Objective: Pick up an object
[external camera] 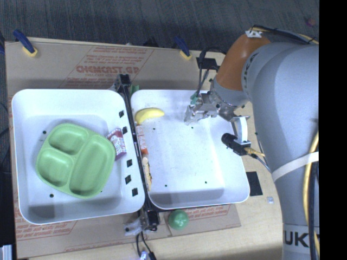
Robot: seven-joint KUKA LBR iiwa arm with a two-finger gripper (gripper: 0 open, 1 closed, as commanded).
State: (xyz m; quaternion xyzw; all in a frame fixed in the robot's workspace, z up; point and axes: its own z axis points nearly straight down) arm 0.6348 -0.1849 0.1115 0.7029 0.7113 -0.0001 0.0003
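Observation:
A yellow banana (149, 114) lies at the back left of the right bin (184, 188). My gripper (194, 112) hangs over the back of that bin, a short way right of the banana and apart from it. Nothing shows between its fingers. A small snack packet (142, 145) lies along the right bin's left wall. In the left bin (27, 145) sits a green divided plate (76, 159), with a red and white packet (117, 141) at its right edge.
A green ball (177, 219) rests on the bench just in front of the right bin. Blue clamps (26, 43) hold the cardboard at the back. The grey arm (282, 102) covers the right bin's right side.

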